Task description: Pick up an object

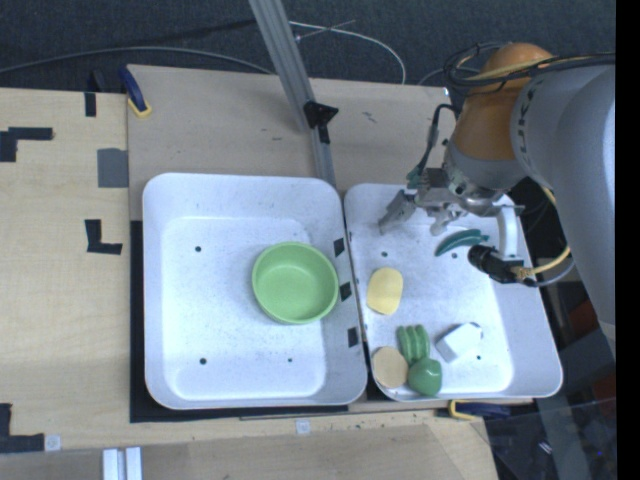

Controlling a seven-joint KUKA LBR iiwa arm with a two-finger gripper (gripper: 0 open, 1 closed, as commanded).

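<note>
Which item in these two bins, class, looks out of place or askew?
Nothing stands out. The green bowl sits upright in the left bin; the small items lie loose in the right bin.

A grey pole point(290, 68) slants over the wooden bench point(60, 268), with cables point(340, 38) on dark floor

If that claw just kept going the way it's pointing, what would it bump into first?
Probably bare floor of the right bin: the gripper points down over its upper left corner, short of the yellow piece. Height is hard to judge.
</note>
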